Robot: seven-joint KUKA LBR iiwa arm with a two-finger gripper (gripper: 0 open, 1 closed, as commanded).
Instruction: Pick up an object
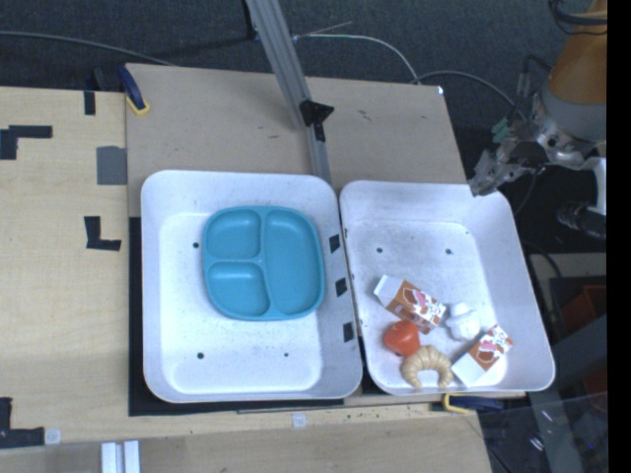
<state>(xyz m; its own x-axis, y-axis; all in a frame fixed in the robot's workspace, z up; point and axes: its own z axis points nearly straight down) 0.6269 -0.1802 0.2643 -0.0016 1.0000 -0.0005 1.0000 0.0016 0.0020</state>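
Observation:
The right bin [414,210] holds a cluster of small items near its front: an orange-and-white carton [411,302], a red tomato-like ball [400,338], a tan croissant [426,365], a small white piece [461,320] and a second small carton [483,351]. My gripper [490,169] hangs over the bin's far right corner, well away from these items and high above them. Nothing is visible in it. The arm's orange band [582,62] is at the upper right.
The left bin [168,294] holds a blue divided plate [263,262]. A grey metal pole [286,57] slants down to the bins' shared far edge. Cables run across the dark floor behind the bench.

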